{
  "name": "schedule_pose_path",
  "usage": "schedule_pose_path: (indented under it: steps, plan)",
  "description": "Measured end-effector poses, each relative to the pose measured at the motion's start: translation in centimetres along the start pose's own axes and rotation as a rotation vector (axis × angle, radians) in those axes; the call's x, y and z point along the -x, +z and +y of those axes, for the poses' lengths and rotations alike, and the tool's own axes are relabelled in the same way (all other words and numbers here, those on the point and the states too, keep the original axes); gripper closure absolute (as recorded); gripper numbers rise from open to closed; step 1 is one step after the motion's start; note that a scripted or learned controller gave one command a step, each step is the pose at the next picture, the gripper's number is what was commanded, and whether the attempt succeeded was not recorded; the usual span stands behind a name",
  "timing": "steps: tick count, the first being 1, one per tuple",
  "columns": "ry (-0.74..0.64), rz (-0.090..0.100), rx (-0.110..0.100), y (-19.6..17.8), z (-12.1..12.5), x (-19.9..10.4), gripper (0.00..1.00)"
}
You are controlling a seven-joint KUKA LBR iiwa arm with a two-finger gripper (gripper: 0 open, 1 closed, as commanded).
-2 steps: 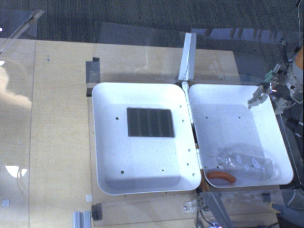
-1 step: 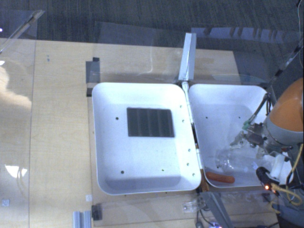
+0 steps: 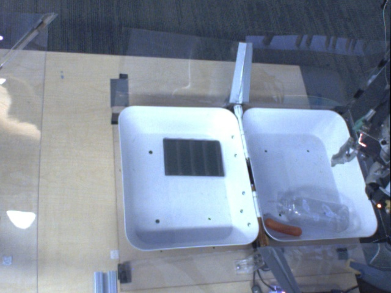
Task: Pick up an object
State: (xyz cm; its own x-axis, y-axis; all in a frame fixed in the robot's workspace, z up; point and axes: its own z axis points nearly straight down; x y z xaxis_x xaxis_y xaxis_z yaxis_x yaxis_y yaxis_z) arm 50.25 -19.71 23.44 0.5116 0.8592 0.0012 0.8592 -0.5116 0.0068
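Seemingly, camera view, right bin (image 3: pixel 317 124): it carried a clear plastic bottle (image 3: pixel 313 210) lying near its front edge and a small orange sausage-like piece (image 3: pixel 283 227) in its front-left corner.
Left bin (image 3: pixel 140 176): it carried a dark ribbed rectangular pad (image 3: pixel 193 157) near its middle.
Gripper (image 3: pixel 354 150): it sat at the right bin's right edge, well apart from both objects.
Bottle handling: probably light, slick, crushable; best taken across its middle.
Orange piece: likely soft and light; pinch mid-length.
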Motion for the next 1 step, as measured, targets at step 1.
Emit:
schedule_pose_path:
  steps: [1]
  plan:
    - [0.133,0.006,0.01,13.39,-3.91,-4.61,0.0]
